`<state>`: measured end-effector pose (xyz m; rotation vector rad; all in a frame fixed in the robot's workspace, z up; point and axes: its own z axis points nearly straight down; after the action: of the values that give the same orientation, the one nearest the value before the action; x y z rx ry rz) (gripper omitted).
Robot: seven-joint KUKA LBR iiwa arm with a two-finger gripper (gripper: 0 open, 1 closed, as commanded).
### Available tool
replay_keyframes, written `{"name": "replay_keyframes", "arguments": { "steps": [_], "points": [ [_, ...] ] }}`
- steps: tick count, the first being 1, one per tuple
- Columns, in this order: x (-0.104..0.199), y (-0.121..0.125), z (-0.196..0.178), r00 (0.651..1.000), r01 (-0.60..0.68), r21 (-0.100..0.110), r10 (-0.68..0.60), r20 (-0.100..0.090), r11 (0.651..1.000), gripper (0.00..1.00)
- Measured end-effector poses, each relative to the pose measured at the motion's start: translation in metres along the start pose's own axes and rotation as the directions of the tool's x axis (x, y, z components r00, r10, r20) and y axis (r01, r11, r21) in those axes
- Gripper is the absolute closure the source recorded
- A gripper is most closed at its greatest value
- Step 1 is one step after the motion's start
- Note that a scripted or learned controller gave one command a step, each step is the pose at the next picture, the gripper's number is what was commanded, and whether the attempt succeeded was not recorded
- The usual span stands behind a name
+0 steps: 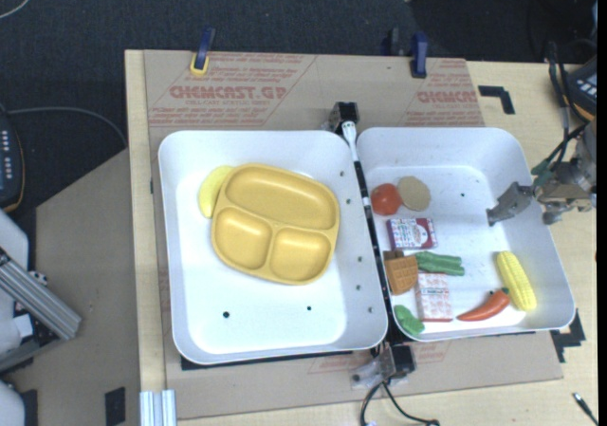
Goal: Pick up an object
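Small toy foods lie in the right bin: corn cob, red chilli, tomato

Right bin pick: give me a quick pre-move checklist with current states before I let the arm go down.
1. Targets present in right bin: ok; corn cob, red pepper, tomato lie there.
2. Gripper over the right bin: ok, near its right wall.
3. Jaws open: cannot tell.
4. Nothing held: cannot tell.
5. Corn cob apart from neighbours: not ok, its lower end touches the red pepper.
6. Yellow tray out of the way: ok, in left bin.
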<state>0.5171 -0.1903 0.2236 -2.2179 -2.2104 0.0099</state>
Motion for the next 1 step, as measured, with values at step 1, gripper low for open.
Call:
{"name": "replay_keyframes", "arguments": {
  "steps": [1],
  "points": [
    [0.0002, 0.0027, -0.0063, 1.000, 0.003, -0.012, -0.003, 0.003, 1.000, 0.00]
  ]
}}
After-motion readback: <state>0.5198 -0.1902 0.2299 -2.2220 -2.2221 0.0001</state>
